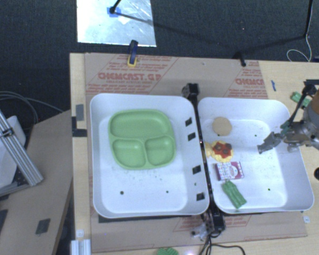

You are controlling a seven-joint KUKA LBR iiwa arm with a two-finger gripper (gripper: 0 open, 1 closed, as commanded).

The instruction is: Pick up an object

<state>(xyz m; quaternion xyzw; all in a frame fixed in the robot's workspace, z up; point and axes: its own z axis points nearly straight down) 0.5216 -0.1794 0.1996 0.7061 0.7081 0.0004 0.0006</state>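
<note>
Your pick items, right bin [297,195], left side, far to near: tan disc [221,126], red/yellow toy [221,150], pink packet [229,170], green piece [234,194]. End effector [267,145] w/ nothing between fingers, spread can't tell, right of them. Left bin [101,142]: green tray [142,138].

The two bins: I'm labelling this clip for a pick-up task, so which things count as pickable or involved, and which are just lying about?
Part of the job:
- end effector, over the right bin
- tan round piece
- red and yellow toy
- pink packet
- green pickle-like toy

Lying about:
- green divided plate in the left bin
- yellow clamp
</note>
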